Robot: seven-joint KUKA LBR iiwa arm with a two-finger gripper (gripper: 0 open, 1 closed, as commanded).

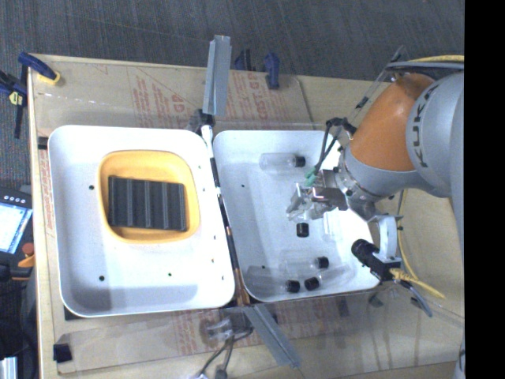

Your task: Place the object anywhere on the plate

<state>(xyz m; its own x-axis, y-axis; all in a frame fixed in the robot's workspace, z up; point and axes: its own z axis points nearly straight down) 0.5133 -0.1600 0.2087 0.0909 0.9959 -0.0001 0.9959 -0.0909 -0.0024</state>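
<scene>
A yellow plate (118, 163) lies in the left bin (71, 235). A dark ribbed rectangular block (148, 203) rests flat across its middle. My gripper (304, 205) hangs low over the middle of the right bin (241, 235), far from the plate. Its metal head and wiring hide what is under it. A small black piece (302, 229) sits on the bin floor just in front of the gripper; whether it touches the gripper is unclear.
A clear tube with a dark cap (280, 162) lies at the back of the right bin. Small black pieces (322, 264) (303, 284) sit near its front wall. A raised divider (217, 188) separates the bins. The arm covers the right bin's right side.
</scene>
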